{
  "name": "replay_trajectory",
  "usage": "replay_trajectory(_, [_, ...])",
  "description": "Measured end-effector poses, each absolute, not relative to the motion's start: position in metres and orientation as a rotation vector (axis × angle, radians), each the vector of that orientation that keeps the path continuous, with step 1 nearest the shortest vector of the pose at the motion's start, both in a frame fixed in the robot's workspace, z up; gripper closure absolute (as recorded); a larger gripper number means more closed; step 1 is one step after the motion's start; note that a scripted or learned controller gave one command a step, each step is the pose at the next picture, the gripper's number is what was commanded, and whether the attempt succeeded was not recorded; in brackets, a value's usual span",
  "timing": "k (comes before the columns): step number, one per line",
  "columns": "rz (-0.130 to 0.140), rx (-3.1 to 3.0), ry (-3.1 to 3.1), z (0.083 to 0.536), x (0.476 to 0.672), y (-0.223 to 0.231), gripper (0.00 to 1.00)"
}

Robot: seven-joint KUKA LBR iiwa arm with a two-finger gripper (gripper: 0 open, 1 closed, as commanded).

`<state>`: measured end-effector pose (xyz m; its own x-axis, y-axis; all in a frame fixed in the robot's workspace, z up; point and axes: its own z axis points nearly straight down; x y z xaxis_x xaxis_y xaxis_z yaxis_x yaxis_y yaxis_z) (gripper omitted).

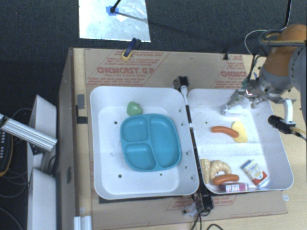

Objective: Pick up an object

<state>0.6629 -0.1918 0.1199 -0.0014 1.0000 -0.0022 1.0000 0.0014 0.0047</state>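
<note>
Hovering over the far part of the right bin, my claw has its two fingers spread open, holding nothing. A smooth orange-red sausage lies crosswise on the white floor nearer the camera, its end touching a yellow lump.

Orange sausage lying flat mid right bin, touching yellow piece, nothing gripping it

Grey jointed robot arm, rounded casing, with glossy orange band above wrist. Thin pale cable loops beside it. Black cylindrical fitting on side. Metallic silver two-finger gripper at tip.
</note>
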Motion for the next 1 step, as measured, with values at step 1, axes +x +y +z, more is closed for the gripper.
replay_trajectory(1, [0.002,2.216,2.226,0.0843,0.6473,-0.1435,0.0])
